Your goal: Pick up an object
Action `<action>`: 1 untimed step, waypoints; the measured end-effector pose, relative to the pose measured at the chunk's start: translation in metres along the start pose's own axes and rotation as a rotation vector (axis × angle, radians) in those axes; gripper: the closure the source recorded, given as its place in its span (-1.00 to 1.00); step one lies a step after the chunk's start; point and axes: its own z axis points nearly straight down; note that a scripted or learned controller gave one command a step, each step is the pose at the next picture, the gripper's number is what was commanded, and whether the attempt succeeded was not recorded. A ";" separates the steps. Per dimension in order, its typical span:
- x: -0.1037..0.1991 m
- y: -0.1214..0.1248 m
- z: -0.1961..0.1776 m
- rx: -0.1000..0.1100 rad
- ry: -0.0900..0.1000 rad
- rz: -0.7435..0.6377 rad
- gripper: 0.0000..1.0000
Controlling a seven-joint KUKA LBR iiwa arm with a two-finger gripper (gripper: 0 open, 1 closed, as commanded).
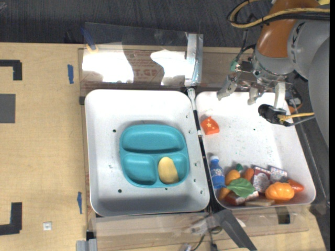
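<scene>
the objects to be picked are lying in the right bin. most of them are crowding together in a heap along its near edge: an orange fruit-shaped piece, a green leafy piece, a small blue bottle lying along the bin's left wall, and some small printed packets, all touching or overlapping one another. a small orange-red piece is sitting on its own near the left wall, well apart from the heap, toward the far end of the bin.

the gripper is hanging over the far end of the right bin, apart from both the heap and the lone orange-red piece. its fingers are standing spread and released, with nothing between them. above it the arm is reaching in from the right, its orange band showing above the wrist, with cables looping around it.

in the left bin a teal divided tray is resting near the middle, and a yellow potato-shaped piece is lying in the tray's near right compartment. both bins are sitting side by side on the surface, which is carrying black and blue tape marks. a clear plastic sheet is lying behind the left bin.
</scene>
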 end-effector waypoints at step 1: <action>-0.024 -0.020 0.089 0.005 -0.001 -0.119 -1.00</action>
